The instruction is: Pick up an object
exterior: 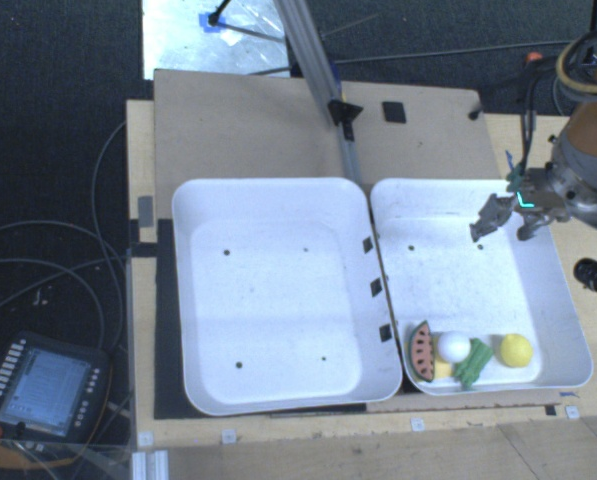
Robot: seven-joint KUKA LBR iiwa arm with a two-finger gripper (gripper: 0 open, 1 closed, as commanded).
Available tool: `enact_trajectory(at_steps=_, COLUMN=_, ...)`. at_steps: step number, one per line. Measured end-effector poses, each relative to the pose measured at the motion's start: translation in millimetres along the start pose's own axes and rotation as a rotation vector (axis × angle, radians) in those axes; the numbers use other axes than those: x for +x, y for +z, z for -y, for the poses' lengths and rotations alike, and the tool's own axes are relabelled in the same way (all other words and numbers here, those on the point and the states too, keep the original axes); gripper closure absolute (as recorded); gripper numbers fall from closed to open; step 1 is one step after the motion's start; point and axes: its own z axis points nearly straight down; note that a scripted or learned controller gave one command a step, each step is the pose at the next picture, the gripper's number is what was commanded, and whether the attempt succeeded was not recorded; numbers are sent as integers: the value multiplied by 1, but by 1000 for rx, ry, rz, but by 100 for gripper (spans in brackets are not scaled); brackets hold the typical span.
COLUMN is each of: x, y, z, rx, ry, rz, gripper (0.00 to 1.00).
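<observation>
Approach step: end effector hangs spread and unloaded over the right white bin, so next it must descend toward the yellow lemon-shaped toy near the bin's front edge.

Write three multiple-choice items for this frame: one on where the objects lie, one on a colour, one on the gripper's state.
1. Where do the objects lie?
A. near edge of the right bin
B. middle of the left bin
C. on the bench, outside both bins

2. What colour is the round fruit farthest right?
A. blue
B. yellow
C. black

3. What is between the gripper's fingers?
A. the white ball
B. the watermelon slice
C. nothing

Answers: 1 A, the watermelon slice, white ball, green piece and yellow fruit sit along the right bin's near wall. 2 B, it is yellow. 3 C, the gripper hovers above bare bin floor, fingers apart.
</observation>
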Motion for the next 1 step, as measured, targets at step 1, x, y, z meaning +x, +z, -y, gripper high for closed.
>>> enact_trajectory(at_steps=1, x=0, y=0, z=0, rx=0, ry=0, rz=0, gripper=0)
